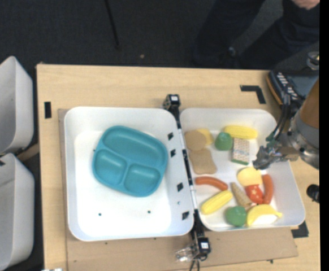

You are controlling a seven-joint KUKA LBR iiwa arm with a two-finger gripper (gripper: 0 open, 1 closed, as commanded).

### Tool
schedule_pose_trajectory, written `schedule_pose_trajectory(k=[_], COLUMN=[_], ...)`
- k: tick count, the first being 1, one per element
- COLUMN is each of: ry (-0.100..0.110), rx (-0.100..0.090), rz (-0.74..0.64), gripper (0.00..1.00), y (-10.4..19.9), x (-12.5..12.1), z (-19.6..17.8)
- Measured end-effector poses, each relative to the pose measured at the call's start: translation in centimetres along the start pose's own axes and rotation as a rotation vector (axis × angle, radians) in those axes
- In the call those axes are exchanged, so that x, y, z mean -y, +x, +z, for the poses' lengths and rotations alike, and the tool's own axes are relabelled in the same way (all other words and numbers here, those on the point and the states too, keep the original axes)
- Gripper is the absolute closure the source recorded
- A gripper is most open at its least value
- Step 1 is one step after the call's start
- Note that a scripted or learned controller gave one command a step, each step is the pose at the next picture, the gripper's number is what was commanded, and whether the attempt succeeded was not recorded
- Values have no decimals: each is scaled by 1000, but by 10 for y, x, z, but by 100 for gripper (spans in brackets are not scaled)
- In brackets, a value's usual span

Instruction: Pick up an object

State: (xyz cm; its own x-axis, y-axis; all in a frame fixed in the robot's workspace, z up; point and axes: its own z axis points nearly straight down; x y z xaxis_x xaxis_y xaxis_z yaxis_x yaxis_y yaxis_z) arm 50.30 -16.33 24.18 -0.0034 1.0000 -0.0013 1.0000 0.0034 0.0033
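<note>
The right bin [260,116] holds several toy foods: a tan bread slice [201,161], a brown cookie [196,139], a green pepper [223,141], a yellow corn cob [241,131], a cracker [241,150], a red sausage [210,181], a yellow banana [216,202], a lemon [249,176], a tomato [255,193], a red chili [268,186] and a green item [236,215]. My gripper [264,158] reaches in from the right and hangs low over the bin's right side, just above the lemon and right of the cracker. Nothing shows between its fingers.
The left bin [79,213] holds a blue sectioned plate [130,161]. A divider with black clips [182,168] runs between the bins. White chair-like shapes [3,129] stand left of the bench.
</note>
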Motion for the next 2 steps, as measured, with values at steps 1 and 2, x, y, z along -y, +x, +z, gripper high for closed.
schedule_pose_trajectory(k=[1,2], ry=[0,-1], rx=[-1,-1], rz=[-2,-1], gripper=[100,100], y=[27,46], x=[-52,-98], z=[8,5])
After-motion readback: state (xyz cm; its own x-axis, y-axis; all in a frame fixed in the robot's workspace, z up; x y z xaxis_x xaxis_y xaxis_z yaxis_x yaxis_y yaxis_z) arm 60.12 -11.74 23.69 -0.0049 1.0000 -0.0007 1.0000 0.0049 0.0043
